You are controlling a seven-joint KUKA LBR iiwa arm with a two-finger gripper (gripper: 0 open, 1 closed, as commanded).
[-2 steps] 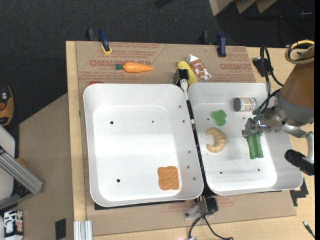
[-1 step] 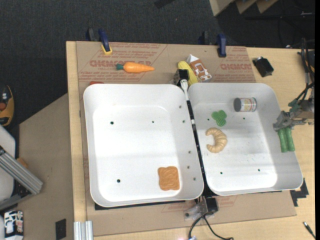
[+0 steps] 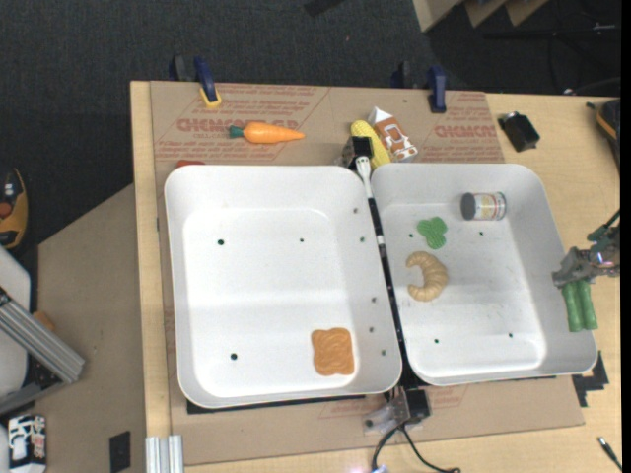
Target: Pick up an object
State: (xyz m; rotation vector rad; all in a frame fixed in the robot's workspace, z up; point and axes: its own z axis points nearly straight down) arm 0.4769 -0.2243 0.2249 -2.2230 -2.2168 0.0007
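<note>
Two bins sit before me, and my gripper (image 3: 589, 262) hangs at the right rim of the right bin (image 3: 513, 348), just above a green stick (image 3: 580, 305) lying on that rim. I cannot tell its state. The croissant (image 3: 428, 275), my likeliest target, lies well left of it mid-bin, with a green piece (image 3: 432, 231) and a small jar (image 3: 483, 206) farther off. My worry: descending here, I'd strike the rim, or nudge the stick off.

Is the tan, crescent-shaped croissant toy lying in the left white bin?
No. The tan crescent-shaped croissant toy lies in the right white bin, below a small green piece; the left white bin holds an orange waffle-like square.
</note>
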